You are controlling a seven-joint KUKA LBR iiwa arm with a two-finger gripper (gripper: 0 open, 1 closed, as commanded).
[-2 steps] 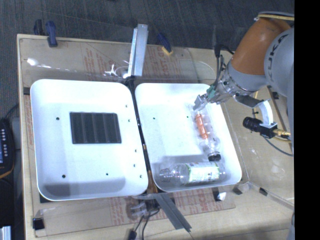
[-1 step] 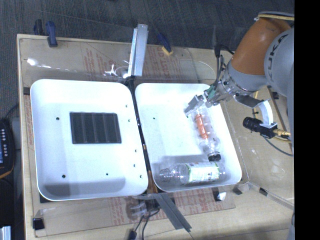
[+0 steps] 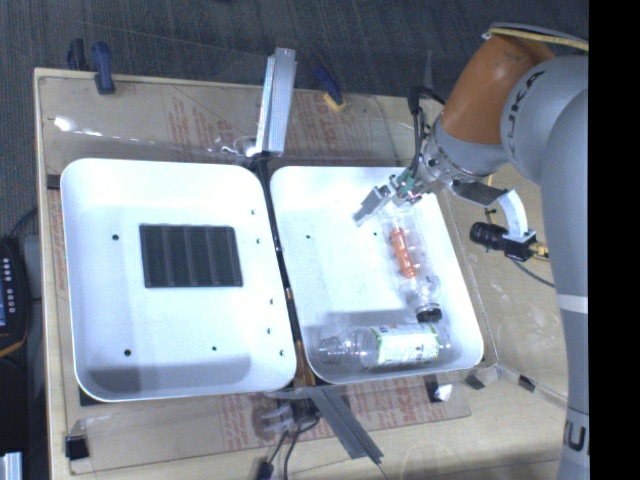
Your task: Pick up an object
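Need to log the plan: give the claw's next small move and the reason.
Probably lower the claw a little onto the upper end of the orange bottle, which lies right below it in the right bin. It is the nearest thing, and nothing shows between the fingers.

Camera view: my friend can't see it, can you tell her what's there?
A grey robot arm's gripper reaches into the right white bin, at the top of a clear bottle. Another bottle lies along the bin's near wall. The left bin holds a dark ridged panel.
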